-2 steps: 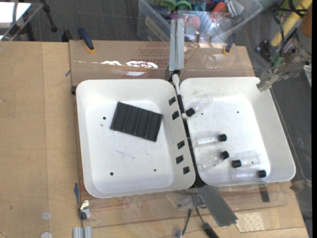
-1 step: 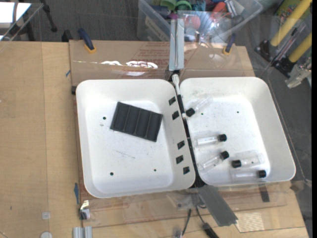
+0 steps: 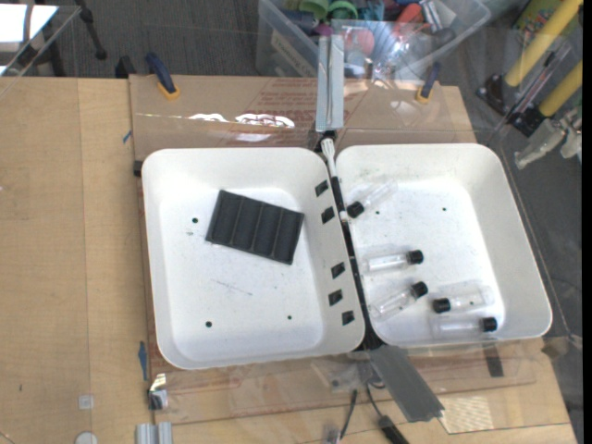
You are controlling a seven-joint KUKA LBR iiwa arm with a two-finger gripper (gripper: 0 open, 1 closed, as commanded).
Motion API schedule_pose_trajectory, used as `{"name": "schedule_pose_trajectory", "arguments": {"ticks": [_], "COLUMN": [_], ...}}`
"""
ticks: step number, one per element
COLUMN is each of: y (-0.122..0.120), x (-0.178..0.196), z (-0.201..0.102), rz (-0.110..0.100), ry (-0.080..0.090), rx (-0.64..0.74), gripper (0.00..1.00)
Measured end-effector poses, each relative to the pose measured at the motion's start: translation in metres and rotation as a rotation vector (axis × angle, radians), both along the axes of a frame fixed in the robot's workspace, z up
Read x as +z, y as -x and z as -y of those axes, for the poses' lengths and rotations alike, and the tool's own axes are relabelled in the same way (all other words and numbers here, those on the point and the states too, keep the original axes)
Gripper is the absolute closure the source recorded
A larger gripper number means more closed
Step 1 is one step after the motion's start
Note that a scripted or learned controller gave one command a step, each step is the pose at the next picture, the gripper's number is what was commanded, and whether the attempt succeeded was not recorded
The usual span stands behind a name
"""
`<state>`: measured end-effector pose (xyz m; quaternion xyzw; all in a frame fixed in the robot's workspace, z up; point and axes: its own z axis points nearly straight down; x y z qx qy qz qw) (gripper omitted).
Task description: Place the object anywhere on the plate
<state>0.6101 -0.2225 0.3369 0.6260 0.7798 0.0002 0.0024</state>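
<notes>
Clear vials (image 3: pixel 393 261) lie scattered in the right bin (image 3: pixel 518 220); dark ribbed plate (image 3: pixel 255 227) sits in the left bin (image 3: pixel 166 248). We should pick one isolated vial, gripping mid-body, and release it low over the plate.

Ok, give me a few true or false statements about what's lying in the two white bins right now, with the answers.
1. A dark ribbed plate lies in the left bin. True.
2. Several clear vials with black caps, such as one vial, lie in the right bin. True.
3. One of the vials rests on the dark plate. False: all the vials lie in the right bin, apart from the plate.
4. The plate stands upright against the bin wall. False: it lies flat on the bin floor.
5. A clear tub of colourful items sits beyond the bins. True.
</notes>
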Motion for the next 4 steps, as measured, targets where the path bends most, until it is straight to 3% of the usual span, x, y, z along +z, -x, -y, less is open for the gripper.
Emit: {"name": "schedule_pose_trajectory", "arguments": {"ticks": [1,2,3,4], "y": [-0.027,-0.033,-0.024,-0.038], "x": [-0.054,-0.068,-0.063,-0.089], "z": [0.000,0.000,-0.001,-0.001], "rz": [-0.004,-0.003,-0.002,-0.001], "ry": [-0.003,-0.002,0.000,0.001], "rx": [0.301,0.606,0.909,1.185], "gripper": [0.00,0.00,0.00,0.00]}}
